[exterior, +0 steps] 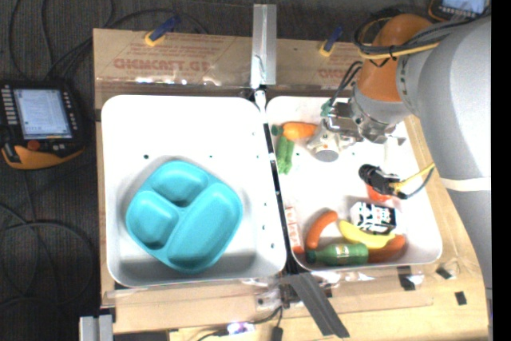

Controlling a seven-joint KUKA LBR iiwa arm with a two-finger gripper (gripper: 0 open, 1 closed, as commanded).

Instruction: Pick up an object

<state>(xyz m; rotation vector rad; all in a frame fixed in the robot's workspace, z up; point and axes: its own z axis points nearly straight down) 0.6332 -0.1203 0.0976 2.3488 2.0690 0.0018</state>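
My gripper [329, 141] hangs low in the right bin [423, 251] beside the toy carrot [297, 131]; I cannot tell its grip.

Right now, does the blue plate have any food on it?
No, it is empty. The blue plate lies flat in the left bin, and all three of its sections show bare blue.

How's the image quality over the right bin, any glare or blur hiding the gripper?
Camera view: lighting is even and the white right bin is bright without washing out the toys; the gripper looks soft and small, so its details are unclear; the blue tray in the left bin is sharp, casting soft shadow.
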